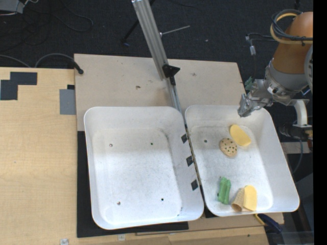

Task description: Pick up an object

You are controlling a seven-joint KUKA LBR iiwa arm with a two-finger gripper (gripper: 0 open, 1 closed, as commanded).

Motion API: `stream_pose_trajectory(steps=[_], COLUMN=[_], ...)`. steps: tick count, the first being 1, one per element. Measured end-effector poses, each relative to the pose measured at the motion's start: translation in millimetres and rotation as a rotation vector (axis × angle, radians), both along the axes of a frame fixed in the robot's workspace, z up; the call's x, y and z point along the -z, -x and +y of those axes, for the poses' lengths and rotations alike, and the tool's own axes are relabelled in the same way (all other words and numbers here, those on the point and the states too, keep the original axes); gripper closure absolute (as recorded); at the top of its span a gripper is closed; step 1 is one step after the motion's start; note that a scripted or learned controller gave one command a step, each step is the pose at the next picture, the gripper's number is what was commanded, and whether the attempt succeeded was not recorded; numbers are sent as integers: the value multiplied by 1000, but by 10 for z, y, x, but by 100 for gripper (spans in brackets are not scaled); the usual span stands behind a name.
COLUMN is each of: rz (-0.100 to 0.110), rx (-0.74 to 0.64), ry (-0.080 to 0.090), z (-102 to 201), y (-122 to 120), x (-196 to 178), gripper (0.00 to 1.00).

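Currently tool [249, 107] hangs over right bin's [284, 162] far rim, finger opening unreadable, holding nothing visible. Yellow piece [240, 135] and cookie [228, 147] lie just below; left bin [102, 137] bare.

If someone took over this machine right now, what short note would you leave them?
Gripper: over the far corner of the right bin, nothing visible between its fingers.
Things, all in the right bin: yellow piece nearest the gripper, touching a tan dotted cookie; green piece and a yellow-and-tan cone near the front edge.
Left bin: no things to report.
Done: nothing picked up yet.
Left: lower onto one item, probably the yellow piece as it is closest, grip it and lift.
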State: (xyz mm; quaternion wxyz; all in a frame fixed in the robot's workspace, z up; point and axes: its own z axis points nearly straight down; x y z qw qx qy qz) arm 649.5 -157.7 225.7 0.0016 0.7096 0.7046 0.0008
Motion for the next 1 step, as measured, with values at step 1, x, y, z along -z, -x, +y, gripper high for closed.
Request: stream_pose_trajectory(steps=[1], rz=[1], rx=[-2], ry=[0], z=[-16], y=[-3], x=[-262], gripper=[100])
